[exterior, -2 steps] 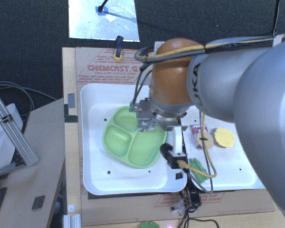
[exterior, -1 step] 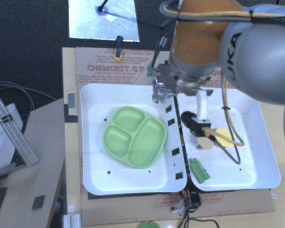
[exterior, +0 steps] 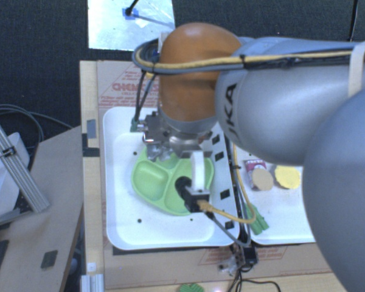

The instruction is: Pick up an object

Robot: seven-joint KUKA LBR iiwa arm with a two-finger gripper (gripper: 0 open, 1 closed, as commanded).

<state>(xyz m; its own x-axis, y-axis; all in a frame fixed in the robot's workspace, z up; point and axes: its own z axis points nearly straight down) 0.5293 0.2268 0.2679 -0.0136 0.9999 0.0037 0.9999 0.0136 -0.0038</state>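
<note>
Item: green divided plate [exterior: 149,178], flat in the middle of the left bin [exterior: 118,163].

Gripper [exterior: 160,149]: directly over the plate's far edge, so the plate lies straight below and slightly nearward. Contact cannot be told. Whether it is open or closed cannot be told, as the wrist covers it.

Right bin [exterior: 286,221]: tan disc [exterior: 263,179] and yellow disc [exterior: 287,176], well apart from the gripper.

A divided tray [exterior: 151,182] lies in the left bin [exterior: 125,227]; two discs [exterior: 263,180], seemingly, lie in the right bin [exterior: 287,224].
</note>
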